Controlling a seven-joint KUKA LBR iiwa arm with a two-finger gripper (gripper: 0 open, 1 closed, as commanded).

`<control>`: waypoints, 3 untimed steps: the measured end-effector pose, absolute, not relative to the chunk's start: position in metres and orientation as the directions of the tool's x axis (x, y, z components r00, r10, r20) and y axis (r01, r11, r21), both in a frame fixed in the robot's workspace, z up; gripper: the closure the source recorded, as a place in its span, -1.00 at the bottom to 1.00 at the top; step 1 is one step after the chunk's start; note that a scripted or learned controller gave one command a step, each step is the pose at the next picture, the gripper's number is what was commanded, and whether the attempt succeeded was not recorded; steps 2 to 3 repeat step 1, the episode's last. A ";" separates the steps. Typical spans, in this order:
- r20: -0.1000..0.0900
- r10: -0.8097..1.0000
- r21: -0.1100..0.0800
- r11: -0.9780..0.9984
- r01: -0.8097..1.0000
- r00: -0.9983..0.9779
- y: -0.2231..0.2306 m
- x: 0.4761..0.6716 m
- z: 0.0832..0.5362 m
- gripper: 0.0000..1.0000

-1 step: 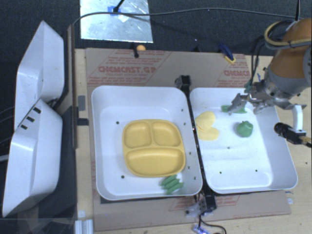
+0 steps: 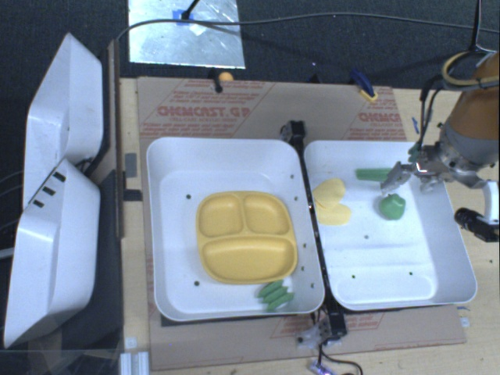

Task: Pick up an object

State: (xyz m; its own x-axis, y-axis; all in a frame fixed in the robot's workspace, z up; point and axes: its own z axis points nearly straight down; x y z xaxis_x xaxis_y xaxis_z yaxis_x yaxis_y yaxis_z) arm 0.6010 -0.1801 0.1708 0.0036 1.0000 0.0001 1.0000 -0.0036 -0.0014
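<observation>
- Bins sit side by side on the worktop (image 2: 234, 104), each shallow and white.
- Left bin (image 2: 168, 209) holds a yellow tray (image 2: 246, 237) with three compartments, lying flat near its middle.
- Green pods (image 2: 275, 294) lie just off the tray's near right corner, close to the bin's near wall.
- Right bin (image 2: 391, 280) holds three things, all in its far half.
- Yellow piece (image 2: 332, 201), pale and lumpy, lies by the bin's left wall.
- Green stick (image 2: 373, 175) lies flat farther back, running left to right.
- Green pepper (image 2: 392, 206), small and rounded, rests on the bin floor nearer than the stick and to the right of the yellow piece.
- Arm (image 2: 473, 123) comes in from the right, orange band above grey wrist, over the far right part of the right bin.
- Gripper (image 2: 400, 176) hangs at the stick's right end and just beyond the pepper; one grey finger (image 2: 393, 178) points down and left. I cannot tell whether it is released or clenched, and nothing is plainly seen between its fingers.
</observation>
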 end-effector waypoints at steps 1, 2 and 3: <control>-0.001 1.000 0.006 0.007 1.000 -0.007 -0.170 0.636 0.230 -1.00; -0.001 1.000 0.006 0.007 1.000 -0.007 -0.170 0.636 0.230 -1.00; -0.001 1.000 0.006 0.007 1.000 -0.007 -0.170 0.636 0.230 -1.00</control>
